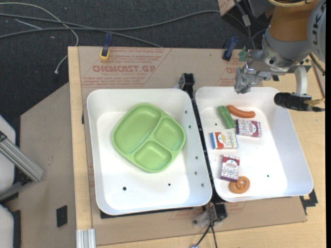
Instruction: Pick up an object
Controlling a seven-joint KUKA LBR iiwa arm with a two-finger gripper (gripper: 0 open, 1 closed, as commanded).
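Fig. 1. I am targeting the orange sausage (242, 111), lying in the right bin (289, 154) just below the gripper (244, 84), touching or nearly touching the green stick (225, 117). I cannot tell the gripper's state. I am judging the risks: crowding against the stick and the small carton (249, 128) could spoil the grasp, and the bin's far rim is sitting close beneath the gripper. Open bin floor is lying toward the arm's side.

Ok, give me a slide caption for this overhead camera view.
Gripper poised above right bin of toy food and small boxes; green divided plate in left bin.
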